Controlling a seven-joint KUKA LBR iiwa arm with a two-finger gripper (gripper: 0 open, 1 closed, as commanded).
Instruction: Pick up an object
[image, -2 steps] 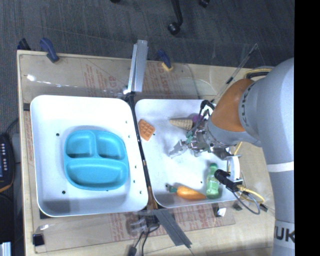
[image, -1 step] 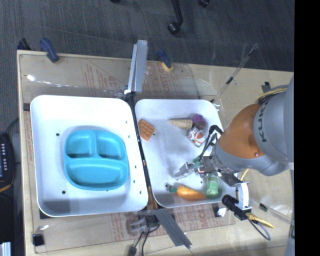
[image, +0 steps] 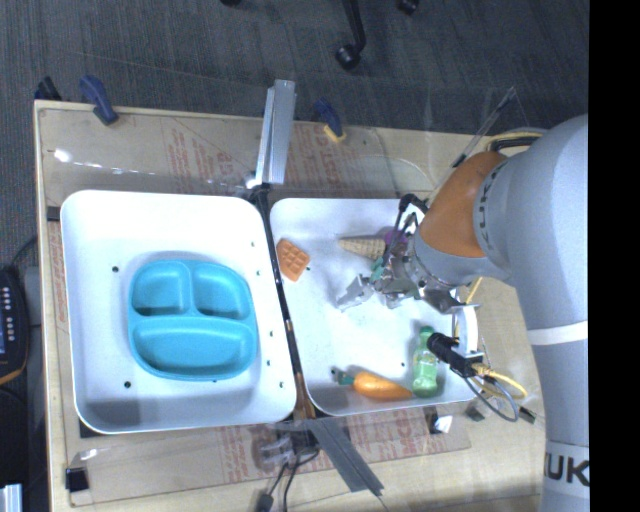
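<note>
A slanted overhead look at a tabletop (image: 150, 450) carrying two shallow white bins side by side. All places here are given relative to the right bin (image: 330, 350), which holds the loose objects.

Nearest the camera, along that bin's front wall, lies an orange carrot (image: 383, 387) on its side. A small green bottle (image: 426, 368) stands just beside the carrot's right end, close to the bin's front right corner.

Toward the bin's middle, the jaws (image: 358, 291) reach in from the right at the end of the grey arm (image: 545, 230), whose orange band (image: 458, 215) sits over the bin's right wall. The metal tips hang over the white floor of the bin; whether they are released or clenched cannot be told from this angle, and nothing can be seen between them.

Farther back, a waffle-patterned orange cracker (image: 293, 258) lies near the bin's left wall. An ice-cream cone (image: 362, 243) lies on its side in the back half, its point facing the cracker and its wide end close to the arm's wrist.

Left of this bin, touching it along the shared divider, is the left bin (image: 90, 250). A blue divided plate (image: 193, 318) with three compartments rests in its middle.
</note>
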